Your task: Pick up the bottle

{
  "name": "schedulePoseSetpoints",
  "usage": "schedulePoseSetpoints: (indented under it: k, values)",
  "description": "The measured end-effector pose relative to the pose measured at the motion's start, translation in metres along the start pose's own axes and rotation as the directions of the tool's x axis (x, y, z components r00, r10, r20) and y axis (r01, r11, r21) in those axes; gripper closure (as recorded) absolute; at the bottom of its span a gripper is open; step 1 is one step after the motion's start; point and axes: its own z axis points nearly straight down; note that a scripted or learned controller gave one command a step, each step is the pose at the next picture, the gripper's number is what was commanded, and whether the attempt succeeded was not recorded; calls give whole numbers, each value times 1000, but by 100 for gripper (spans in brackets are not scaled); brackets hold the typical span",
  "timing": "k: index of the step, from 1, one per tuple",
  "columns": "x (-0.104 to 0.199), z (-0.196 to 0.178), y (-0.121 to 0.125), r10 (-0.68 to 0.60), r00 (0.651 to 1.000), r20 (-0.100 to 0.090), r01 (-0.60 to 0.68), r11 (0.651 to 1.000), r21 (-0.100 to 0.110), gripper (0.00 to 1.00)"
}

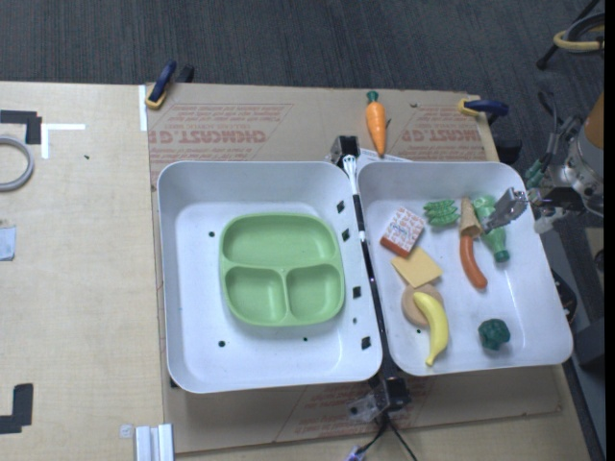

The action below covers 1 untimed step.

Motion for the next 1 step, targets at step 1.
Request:
schedulePoseSetpoints:
  k: [1]
  values:
    - [0,-9,0,-1,1000,1,1,1000,0,100]
